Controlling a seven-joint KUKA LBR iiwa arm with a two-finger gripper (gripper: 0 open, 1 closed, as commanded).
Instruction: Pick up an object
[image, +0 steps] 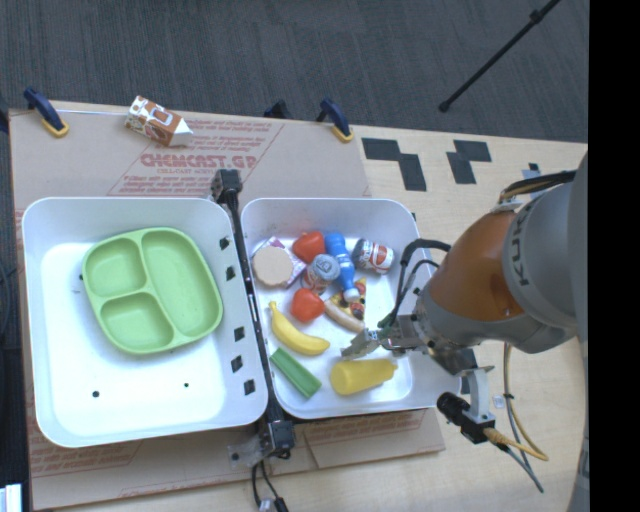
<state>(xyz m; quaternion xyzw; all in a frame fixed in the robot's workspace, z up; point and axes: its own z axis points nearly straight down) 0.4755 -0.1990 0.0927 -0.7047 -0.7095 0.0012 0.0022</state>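
The right bin (400, 215) holds several toy foods: a banana (298, 338), a green block (295, 372), a yellow pepper-like piece (362, 375), a red tomato (307, 305), a round tan bun (271, 266), a hot dog (343, 316), a grey can (325, 268), a blue bottle (335, 245), a red piece (309, 246) and a red-and-white can (376, 256). My gripper (366, 343) is low inside this bin's right half, just above the yellow piece and right of the banana's tip. Nothing is visibly held.
The left bin (60, 400) carries a green divided plate (152, 290). A small carton (155, 120) lies on the cardboard behind the bins. A black clip (227, 183) sits where the bins meet. The arm's orange band (490, 275) overhangs the right bin's right wall.
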